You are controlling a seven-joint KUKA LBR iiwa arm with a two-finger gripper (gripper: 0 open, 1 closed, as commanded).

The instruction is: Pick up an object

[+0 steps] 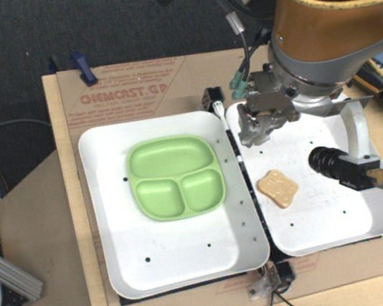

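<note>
Claw (252, 135) at far inner corner of right bin (327, 224), grip state indeterminate, tan toast-shaped piece (278, 188) nearby, green divided plate (176, 176) in left bin (111, 213).

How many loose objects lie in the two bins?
2: a green plate in the left bin, and a tan toast-like piece in the right bin. The arm may hide more there.

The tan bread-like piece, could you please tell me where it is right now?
In the camera view, the tan bread-like piece lies in the right bin, near its left wall, below the gripper in the picture and apart from it.
</note>
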